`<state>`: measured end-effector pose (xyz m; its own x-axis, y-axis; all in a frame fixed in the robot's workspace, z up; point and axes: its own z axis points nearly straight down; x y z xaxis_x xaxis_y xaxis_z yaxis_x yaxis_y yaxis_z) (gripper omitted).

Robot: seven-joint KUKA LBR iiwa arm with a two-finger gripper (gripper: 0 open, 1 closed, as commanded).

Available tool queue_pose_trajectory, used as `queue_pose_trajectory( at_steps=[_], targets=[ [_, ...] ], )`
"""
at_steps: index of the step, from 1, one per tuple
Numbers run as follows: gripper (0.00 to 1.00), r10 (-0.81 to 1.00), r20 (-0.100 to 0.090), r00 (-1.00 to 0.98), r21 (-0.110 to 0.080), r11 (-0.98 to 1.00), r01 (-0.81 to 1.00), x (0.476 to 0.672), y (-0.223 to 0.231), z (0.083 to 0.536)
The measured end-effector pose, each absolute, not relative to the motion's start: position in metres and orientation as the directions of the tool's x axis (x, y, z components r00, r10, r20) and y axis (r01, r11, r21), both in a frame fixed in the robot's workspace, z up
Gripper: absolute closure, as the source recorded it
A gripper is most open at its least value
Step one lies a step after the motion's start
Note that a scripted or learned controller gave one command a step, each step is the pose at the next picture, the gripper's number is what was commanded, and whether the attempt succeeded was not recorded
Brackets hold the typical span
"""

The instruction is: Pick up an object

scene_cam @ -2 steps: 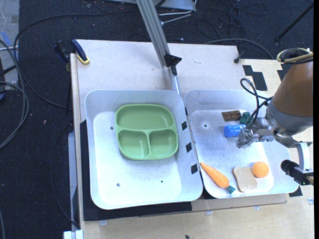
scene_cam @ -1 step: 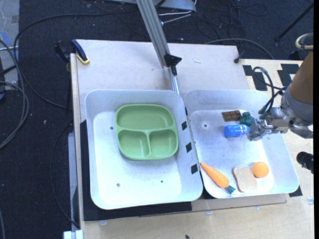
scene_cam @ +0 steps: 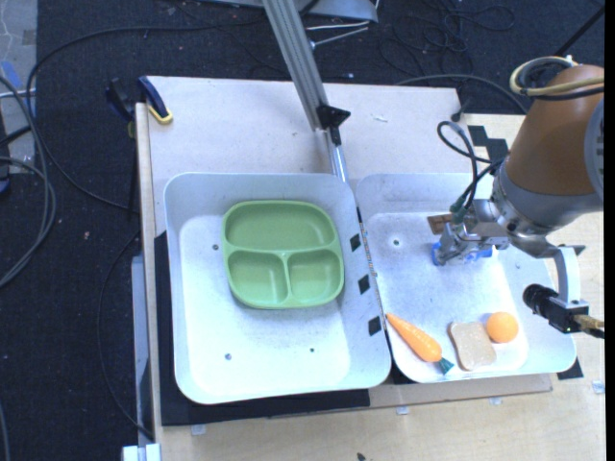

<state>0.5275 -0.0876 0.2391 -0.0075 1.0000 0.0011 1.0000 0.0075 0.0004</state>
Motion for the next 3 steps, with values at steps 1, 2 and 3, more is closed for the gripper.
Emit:
queue_pose_trajectory(
  at_steps=[1, 2, 3],
  targets=[
    [1.00, 1.000, 0.002, -0.009, 0.001, 0.009, 1.000, 0.542, -0.028, 0.234],
    [1.00, 1.000, 0.001, -0.008, 0.002, 0.008, 1.000, 0.566, 0.024, 0.223],
    [1.00, 1.000, 0.001, -0.008, 0.001, 0.008, 1.000, 0.580, 0.075, 0.216]
  ],
)
